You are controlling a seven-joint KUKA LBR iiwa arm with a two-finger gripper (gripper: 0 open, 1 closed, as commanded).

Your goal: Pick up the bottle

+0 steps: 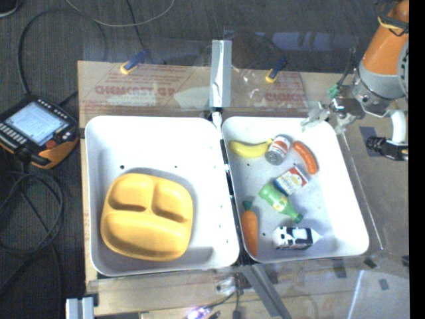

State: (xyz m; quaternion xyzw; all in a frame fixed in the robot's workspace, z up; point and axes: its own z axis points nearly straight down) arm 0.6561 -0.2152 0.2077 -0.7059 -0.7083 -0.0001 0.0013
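1. Gripper [323,113] over the far right corner of the right bin [348,191], fingers spread apart, nothing between them.
2. Hot dog [306,157] and can [278,149] nearest below it, banana [248,149] left of the can.
3. Green bottle [279,200] lying tilted at the bin's middle, just below a small carton [291,180], well apart from the gripper.
4. Carrot [250,226] and black-and-white toy [293,236] along the near side.
5. Yellow tray [147,215] in the left bin [99,145].

Bottle [279,200] in right bin [352,205], beside carrot [250,226].
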